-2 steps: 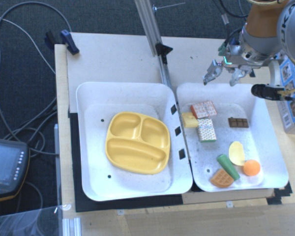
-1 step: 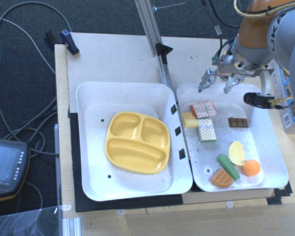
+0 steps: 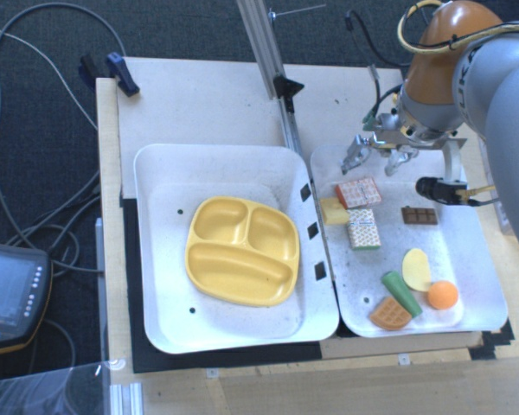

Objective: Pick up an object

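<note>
My gripper [image 3: 374, 158] hangs over the far end of the right bin [image 3: 484, 258], fingers spread open with nothing between them. Just in front of it lies a pink checkered block [image 3: 358, 193]. A yellow block [image 3: 333, 211] and a green-and-white checkered block [image 3: 363, 228] sit close by. A brown chocolate bar [image 3: 419, 216] lies to the right. Nearer the front are a pale yellow slice [image 3: 416, 269], an orange ball [image 3: 443, 295], a green cucumber piece [image 3: 401, 293] and a waffle-like cookie [image 3: 390, 314].
The left bin [image 3: 156, 232] holds a yellow divided plate [image 3: 242, 251]. A metal rail [image 3: 268, 50] runs down between the bins from the far side. The arm's orange band [image 3: 441, 50] and grey body rise at the right.
</note>
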Tool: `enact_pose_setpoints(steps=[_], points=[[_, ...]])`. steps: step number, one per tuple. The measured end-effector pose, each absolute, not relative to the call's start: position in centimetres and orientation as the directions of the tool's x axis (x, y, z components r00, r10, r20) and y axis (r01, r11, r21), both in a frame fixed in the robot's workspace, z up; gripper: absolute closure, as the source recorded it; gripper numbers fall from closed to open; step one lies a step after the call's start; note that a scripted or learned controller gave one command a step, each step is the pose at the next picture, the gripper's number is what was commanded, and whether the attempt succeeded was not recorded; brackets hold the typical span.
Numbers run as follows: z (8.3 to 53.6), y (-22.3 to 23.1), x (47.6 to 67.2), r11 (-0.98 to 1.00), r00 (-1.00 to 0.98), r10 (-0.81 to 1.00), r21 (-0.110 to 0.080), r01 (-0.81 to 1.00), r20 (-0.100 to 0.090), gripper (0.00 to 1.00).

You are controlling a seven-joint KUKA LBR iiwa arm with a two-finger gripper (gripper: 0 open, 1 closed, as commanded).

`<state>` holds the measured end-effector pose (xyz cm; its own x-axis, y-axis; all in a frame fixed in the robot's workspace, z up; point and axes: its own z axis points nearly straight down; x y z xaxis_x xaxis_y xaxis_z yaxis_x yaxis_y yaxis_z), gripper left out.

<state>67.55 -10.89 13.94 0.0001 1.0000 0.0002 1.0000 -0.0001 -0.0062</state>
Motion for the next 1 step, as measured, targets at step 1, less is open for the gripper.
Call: enact_pose_setpoints(steps=[1], points=[[8.95, -10.8, 67.46, 0.001, -0.001, 1.0, -0.007, 1.0, 0.001, 0.0]])
